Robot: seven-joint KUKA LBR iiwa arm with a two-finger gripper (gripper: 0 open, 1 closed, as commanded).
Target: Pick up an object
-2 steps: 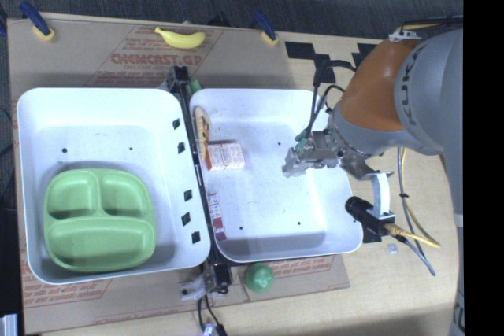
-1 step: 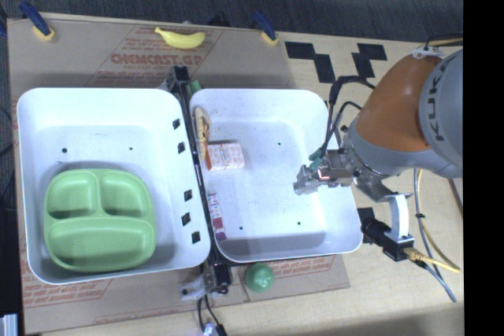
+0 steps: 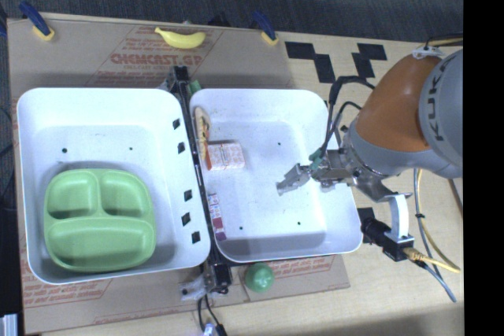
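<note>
White right bin (image 3: 260,240) holds a small carton (image 3: 224,155) near its left wall, well apart from the gripper (image 3: 288,180), which hovers over bare bin floor with its fingers (image 3: 293,173) empty; can't tell if they're spread or pressed together. Carton looks light, stiff cardboard, probably crushable: best pinched across its short sides. Green tray (image 3: 98,218) sits in the left bin (image 3: 47,110); banana (image 3: 180,36) on the tabletop (image 3: 394,303).

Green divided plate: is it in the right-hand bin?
No. The green divided plate lies in the left bin; the right bin holds a small carton.
</note>
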